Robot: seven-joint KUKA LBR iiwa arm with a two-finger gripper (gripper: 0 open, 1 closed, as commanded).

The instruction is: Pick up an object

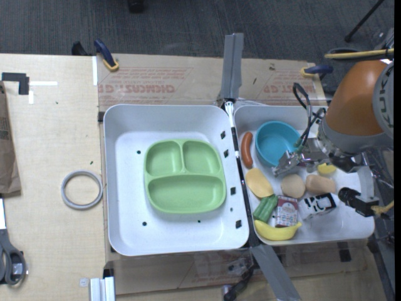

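The right bin (351, 231) holds a blue bowl (274, 143), an orange-red sausage (247, 149), a yellow wedge (258, 182), a green cucumber-like piece (265, 208), a banana (276, 231), a small red-and-white packet (287, 212), two tan bread-like lumps (292, 185) (320, 184), a small yellow piece (326, 168) and a black-and-white item (319, 202). My gripper (289, 163) hangs low at the blue bowl's lower right rim, just above the round tan lump. Its metal fingers point left, and nothing shows between them.
The left bin (119, 168) carries a green divided plate (185, 176). A grey ring (82, 189) lies on the bench to the left. Scissors (11, 265) sit at the lower left. The arm's orange band (357, 99) looms over the right bin's far right.
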